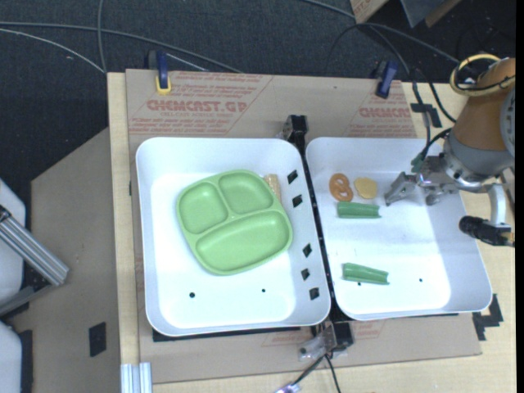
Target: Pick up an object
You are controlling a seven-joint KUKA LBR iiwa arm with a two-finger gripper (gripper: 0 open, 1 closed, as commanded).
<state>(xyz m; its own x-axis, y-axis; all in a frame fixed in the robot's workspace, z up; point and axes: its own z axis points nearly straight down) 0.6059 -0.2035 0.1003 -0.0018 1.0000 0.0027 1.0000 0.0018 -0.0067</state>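
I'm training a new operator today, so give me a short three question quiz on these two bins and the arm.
1. True or false: the green divided plate lies in the right bin.
2. How many green sticks lie in the right bin?
3. Which item lies closest to the gripper: A the pretzel, B the yellow chip, C the lower green stick?

Key: 1 false, it lies in the left bin. 2 two. 3 B.

It was a robotics lab or test bench; a brown printed board [270, 105] was clamped at its far edge by blue clips [163, 70]; two shallow white plastic bins [155, 244] sat side by side on it; black cables [106, 6] trailed over dark carpet [49, 97]; aluminium framing [29, 244] stood at the left.
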